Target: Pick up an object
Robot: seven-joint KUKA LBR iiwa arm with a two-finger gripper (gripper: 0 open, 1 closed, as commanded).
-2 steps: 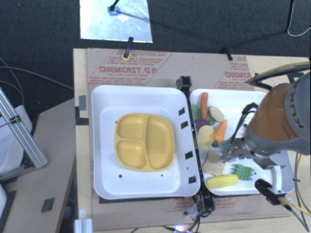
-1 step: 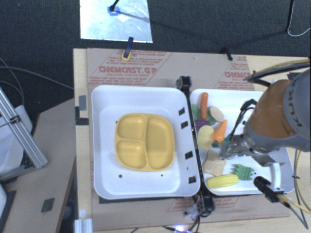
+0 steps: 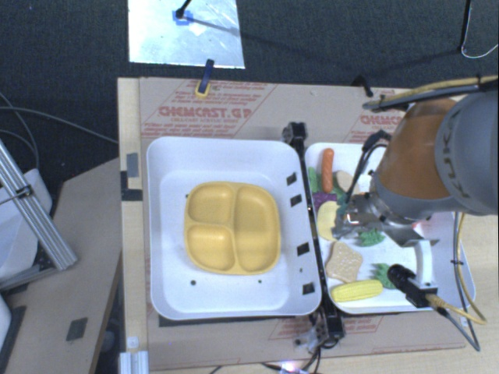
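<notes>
Camera view showed my arm (image 3: 437, 158) over the right bin (image 3: 446, 298), the left bin (image 3: 168, 209) holding a yellow plate (image 3: 232, 227). My pincer (image 3: 349, 223) hung above a cracker (image 3: 344, 262), corn (image 3: 356, 291) and carrot (image 3: 327, 160); I couldn't tell its opening.

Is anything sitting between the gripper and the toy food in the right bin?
Nothing visible does. The gripper sits low in the right bin directly among the items: cracker just below it, corn cob nearer the front, carrot toward the back. The arm hides the bin's right part.
</notes>
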